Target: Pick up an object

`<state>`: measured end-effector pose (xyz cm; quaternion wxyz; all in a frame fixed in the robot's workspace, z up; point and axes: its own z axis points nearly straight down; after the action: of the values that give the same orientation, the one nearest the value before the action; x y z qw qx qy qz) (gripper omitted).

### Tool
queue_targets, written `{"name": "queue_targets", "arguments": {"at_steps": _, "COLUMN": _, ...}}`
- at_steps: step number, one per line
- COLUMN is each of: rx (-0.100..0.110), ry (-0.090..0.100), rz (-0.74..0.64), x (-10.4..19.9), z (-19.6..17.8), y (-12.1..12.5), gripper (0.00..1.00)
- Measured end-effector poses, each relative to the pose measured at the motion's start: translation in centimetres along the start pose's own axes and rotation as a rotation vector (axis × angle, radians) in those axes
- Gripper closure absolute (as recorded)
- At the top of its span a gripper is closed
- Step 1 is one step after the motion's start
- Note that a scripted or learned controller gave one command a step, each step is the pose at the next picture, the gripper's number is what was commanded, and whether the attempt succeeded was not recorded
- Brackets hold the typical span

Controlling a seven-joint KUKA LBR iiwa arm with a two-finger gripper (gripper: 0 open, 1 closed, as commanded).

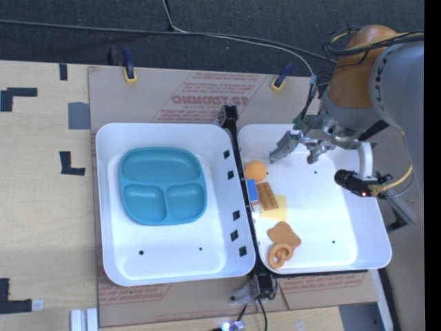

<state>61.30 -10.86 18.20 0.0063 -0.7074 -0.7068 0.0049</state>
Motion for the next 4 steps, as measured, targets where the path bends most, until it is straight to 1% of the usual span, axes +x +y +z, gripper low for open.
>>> {"name": "queue_targets", "arguments": {"at_steps": 1, "rx": -0.014, "ry": -0.002, "rz": -0.003, "x": 0.0, "z": -0.8, "y": 0.3, "gripper": 0.00}}
{"name": "queue_targets", "arguments": {"at_steps": 2, "rx": -0.010, "ry": -0.002, "rz": -0.003, "x": 0.5, "z": 5.5, "y": 0.2, "gripper": 0.00}}
{"name": "queue_targets", "arguments": {"at_steps": 3, "rx": -0.015, "ry": -0.004, "rz": -0.003, "x": 0.6, "z": 9.9, "y": 0.2, "gripper": 0.00}}
{"name": "queue_targets", "arguments": {"at_steps": 4, "rx": -0.018, "ry": -0.005, "rz": -0.003, "x": 0.6, "z": 8.6, "y": 0.3, "gripper": 1.00}}
